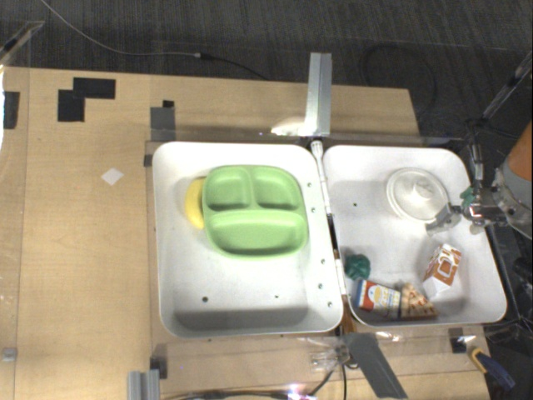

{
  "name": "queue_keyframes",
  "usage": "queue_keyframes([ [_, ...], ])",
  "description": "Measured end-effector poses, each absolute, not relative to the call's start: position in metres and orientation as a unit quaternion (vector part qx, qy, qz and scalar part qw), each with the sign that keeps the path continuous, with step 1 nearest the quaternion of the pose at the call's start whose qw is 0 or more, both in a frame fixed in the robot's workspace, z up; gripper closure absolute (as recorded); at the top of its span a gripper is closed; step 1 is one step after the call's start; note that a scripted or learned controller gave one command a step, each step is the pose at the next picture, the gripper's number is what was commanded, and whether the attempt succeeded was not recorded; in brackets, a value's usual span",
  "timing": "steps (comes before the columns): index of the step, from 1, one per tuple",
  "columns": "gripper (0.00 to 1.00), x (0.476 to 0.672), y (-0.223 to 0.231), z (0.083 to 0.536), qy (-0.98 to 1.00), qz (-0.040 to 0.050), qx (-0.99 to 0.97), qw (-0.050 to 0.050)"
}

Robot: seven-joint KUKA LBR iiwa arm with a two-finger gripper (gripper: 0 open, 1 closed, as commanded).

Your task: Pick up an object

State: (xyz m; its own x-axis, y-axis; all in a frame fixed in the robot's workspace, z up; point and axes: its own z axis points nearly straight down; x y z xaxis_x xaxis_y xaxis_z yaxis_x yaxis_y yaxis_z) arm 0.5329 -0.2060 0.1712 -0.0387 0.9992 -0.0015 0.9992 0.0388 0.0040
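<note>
We find the gripper (463,209) at the right bin's (366,169) far edge; jaw state indeterminable. A clear lidded cup (415,193) lies just beside it, an orange-white packet (442,267) below.

i see my arm coming in from the right edge of the camera view, with only its far end in frame. a patch of the orange band (522,155) sits at the very edge, partly cut off, and the grey wrist hardware runs leftward from just below it. the gripper (454,213) is at the end of that, lying roughly level across the view and pointing left, low on the right side. a small green spot and a reddish spot show on the wrist body just behind it. the tip is small and blurred from here, so i cannot make out how it is set.
</note>
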Motion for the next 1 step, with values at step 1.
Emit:
queue_keyframes([
  [1,0.00,0.5200,-0.2055,0.1095,0.747,0.0010,0.665,0.001],
])
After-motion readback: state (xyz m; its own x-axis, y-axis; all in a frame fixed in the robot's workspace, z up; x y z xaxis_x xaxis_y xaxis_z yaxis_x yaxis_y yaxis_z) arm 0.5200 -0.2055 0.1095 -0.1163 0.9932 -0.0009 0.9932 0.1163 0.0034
